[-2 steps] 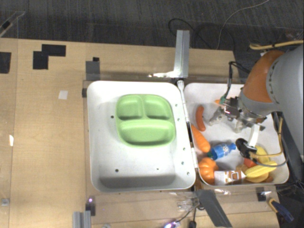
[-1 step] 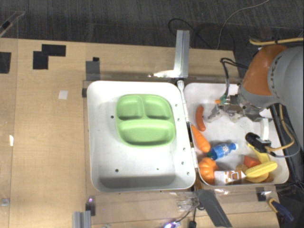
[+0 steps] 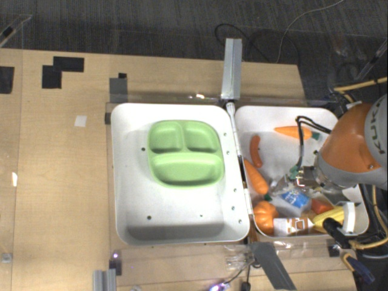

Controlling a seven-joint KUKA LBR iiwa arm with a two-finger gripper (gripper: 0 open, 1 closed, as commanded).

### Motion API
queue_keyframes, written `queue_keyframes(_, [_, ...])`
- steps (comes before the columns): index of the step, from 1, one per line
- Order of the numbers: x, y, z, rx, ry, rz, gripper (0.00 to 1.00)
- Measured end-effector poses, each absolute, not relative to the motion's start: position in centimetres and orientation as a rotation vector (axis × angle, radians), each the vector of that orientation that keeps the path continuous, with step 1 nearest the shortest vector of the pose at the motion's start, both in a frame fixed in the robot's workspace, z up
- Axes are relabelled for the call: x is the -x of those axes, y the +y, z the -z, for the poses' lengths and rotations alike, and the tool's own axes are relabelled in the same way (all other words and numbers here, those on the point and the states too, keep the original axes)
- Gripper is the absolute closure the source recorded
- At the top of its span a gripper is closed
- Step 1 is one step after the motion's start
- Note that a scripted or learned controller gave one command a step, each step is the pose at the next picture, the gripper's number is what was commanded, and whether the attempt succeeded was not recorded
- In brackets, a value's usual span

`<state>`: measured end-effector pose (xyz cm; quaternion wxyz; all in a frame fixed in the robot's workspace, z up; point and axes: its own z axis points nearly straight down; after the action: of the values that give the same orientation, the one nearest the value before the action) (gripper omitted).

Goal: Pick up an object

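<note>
The right bin (image 3: 276,117) holds a heap of toy food. A carrot (image 3: 292,131) with a green top lies at the back, with a red sausage (image 3: 256,150) and a second carrot (image 3: 256,178) along the left wall. At the front are an orange pumpkin (image 3: 264,216), a white and brown bottle (image 3: 293,225), a blue packet (image 3: 296,199), a red piece (image 3: 322,208) and a yellow piece (image 3: 347,216). My gripper (image 3: 298,180) hangs low over the middle of the heap, just above the blue packet, below the orange band (image 3: 347,147).
The left bin (image 3: 130,162) bears a green divided plate (image 3: 184,152). A metal post (image 3: 231,71) stands behind the wall between the bins. Cables run at the right edge near the arm. Wooden bench surface spreads to the left.
</note>
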<state>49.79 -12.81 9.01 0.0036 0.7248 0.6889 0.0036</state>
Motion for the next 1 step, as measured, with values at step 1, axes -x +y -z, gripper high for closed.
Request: queue_keyframes(1, [-50.17,-12.66,-10.21,-2.265,2.158,-0.022,1.00])
